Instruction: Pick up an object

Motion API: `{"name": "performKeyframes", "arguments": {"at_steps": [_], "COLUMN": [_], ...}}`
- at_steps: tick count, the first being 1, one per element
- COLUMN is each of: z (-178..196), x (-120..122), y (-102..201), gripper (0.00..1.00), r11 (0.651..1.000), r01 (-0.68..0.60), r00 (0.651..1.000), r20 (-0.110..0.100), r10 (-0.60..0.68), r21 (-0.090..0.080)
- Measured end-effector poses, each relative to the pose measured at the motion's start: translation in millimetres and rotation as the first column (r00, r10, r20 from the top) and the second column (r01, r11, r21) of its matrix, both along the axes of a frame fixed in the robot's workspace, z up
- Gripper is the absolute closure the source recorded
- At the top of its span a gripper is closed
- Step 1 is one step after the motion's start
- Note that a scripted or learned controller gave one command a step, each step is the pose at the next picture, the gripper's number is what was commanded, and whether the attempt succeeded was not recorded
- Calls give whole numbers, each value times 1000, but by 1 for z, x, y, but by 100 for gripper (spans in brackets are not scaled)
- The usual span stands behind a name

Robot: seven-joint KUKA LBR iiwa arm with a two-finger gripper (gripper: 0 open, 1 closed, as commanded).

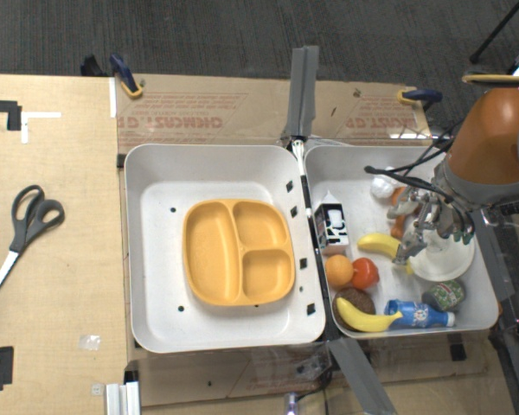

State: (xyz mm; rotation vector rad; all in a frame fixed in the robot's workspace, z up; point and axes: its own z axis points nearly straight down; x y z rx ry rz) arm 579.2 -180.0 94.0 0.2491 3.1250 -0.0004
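My gripper point(413, 242) hangs low over the right bin point(480, 318), near its right side, with cables around the wrist. Just left of it lies a small yellow banana point(377, 245). A white bowl point(443, 260) sits directly beneath and right of it. Toward the bin's front are an orange point(338, 269), a red tomato point(365, 271), a brown kiwi point(355, 298), a larger banana point(362, 318), a blue bottle point(419, 316) and a green round item point(446, 295). A white object point(381, 187) and a reddish piece point(400, 202) lie at the back, partly hidden by cables.
The left bin point(147, 232) holds a yellow divided plate point(240, 252). A black-and-white tag point(331, 225) sits by the divider between the bins. Scissors point(26, 223) lie on the wooden bench at far left. Blue clamps point(125, 74) hold the cardboard at the back.
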Motion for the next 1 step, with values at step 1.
{"name": "performKeyframes", "arguments": {"at_steps": [1], "z": [11], "x": [2], "y": [2], "gripper": [100], "r11": [1000], "r01": [-4], "r00": [1000], "r20": [3], "r10": [4], "r21": [0]}}
